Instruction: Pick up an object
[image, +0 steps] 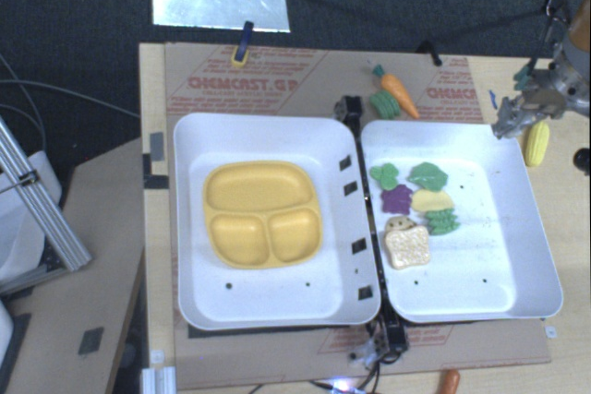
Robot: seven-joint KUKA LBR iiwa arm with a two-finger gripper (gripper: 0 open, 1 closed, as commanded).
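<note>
— While the shallow white right bin (517,226) holds the toy foods, where's the grey two-finger gripper (506,126)?
— Above its far right corner; finger spread unreadable. The beige toast-shaped toy (407,245) lies toward the bin's near-left, long axis undetermined.

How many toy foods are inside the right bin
6, clustered at the left of the right bin: green piece, leaf, purple piece, yellow piece, green bunch, bread. Smaller ones may hide beneath.
</note>
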